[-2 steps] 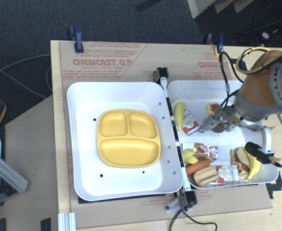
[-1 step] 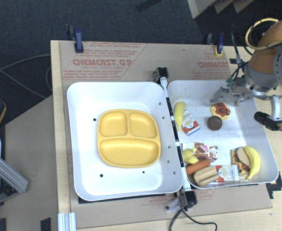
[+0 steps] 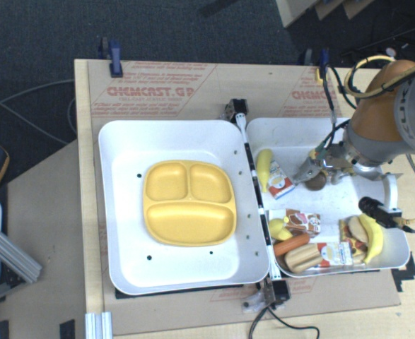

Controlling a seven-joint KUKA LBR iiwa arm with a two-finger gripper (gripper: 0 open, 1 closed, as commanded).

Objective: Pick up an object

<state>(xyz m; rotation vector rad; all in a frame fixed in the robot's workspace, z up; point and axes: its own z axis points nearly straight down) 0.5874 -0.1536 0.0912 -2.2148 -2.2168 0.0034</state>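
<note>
Brown object (image 3: 315,183), poss. betw. end effector (image 3: 319,172) tips, R bin (image 3: 292,130)

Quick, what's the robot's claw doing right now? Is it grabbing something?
Gripper: down in the right bin, over a small brown object; open, shut or gripping cannot be told from here.

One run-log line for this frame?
arm: over right bin | gripper: low among food | yellow tray: left bin
</note>
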